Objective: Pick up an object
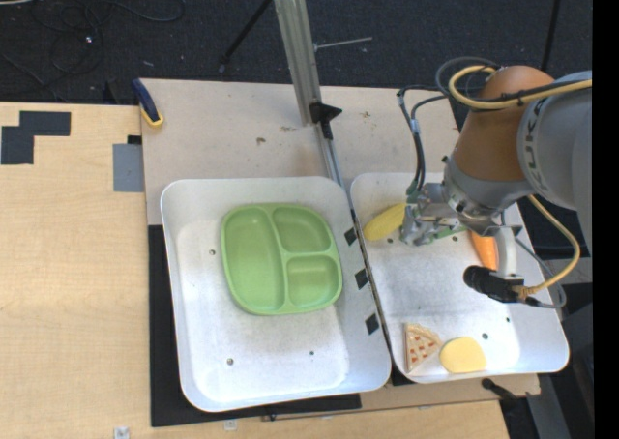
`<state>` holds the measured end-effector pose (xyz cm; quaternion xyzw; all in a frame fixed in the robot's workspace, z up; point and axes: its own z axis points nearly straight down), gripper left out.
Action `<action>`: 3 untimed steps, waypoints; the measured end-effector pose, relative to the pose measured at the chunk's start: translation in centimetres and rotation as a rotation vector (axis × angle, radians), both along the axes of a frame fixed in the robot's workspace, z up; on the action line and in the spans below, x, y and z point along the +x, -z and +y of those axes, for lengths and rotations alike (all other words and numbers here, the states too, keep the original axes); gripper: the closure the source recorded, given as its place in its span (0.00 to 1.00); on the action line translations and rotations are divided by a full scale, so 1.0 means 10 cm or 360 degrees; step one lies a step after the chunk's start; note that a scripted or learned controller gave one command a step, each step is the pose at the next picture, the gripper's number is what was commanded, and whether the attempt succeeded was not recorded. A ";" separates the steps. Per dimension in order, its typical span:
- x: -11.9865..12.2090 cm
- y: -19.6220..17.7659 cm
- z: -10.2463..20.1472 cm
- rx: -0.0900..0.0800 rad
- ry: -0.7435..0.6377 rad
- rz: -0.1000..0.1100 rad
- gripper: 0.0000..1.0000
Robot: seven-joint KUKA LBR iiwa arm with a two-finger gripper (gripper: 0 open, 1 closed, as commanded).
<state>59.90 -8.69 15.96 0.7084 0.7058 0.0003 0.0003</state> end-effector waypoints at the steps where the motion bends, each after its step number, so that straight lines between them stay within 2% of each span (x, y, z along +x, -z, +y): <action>1: 0.11 -0.52 -0.03 -0.0001 -0.0007 -0.0003 1.00; 2: 0.11 -0.89 -0.04 -0.0001 -0.0008 -0.0001 1.00; 3: 0.09 -0.88 0.56 0.0002 -0.0014 0.0007 1.00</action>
